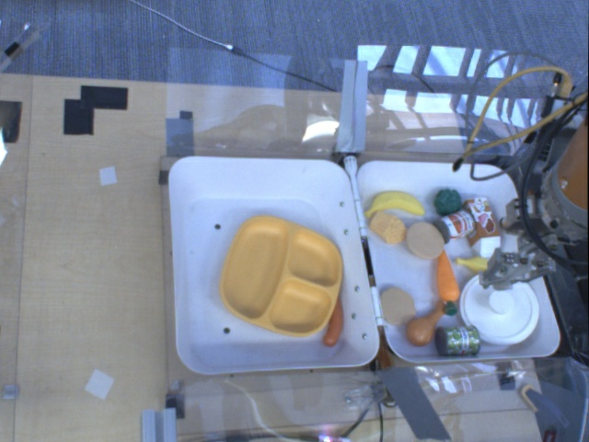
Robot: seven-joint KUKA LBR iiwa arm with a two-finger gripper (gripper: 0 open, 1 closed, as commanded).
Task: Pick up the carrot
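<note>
This is a robotics lab or test cell, not a home kitchen. A pale wooden bench point(83, 274) carries two shallow white bins point(198, 247) fixed side by side under clear sheeting held by grey metal brackets point(351, 109). Black marker shapes point(92, 107) are stuck on the benchtop. Yellow and black cables point(502, 90) loop at the right, and blue office carpet point(184, 17) lies beyond the bench.

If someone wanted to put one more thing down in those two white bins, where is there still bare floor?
The left white bin has most room: bare floor along its left and top sides, around the yellow divided plastic plate; a small orange sausage-shaped toy lies by the plate's lower right. The right white bin is crowded: yellow banana, orange carrot, white round dish, gripper over it.
</note>
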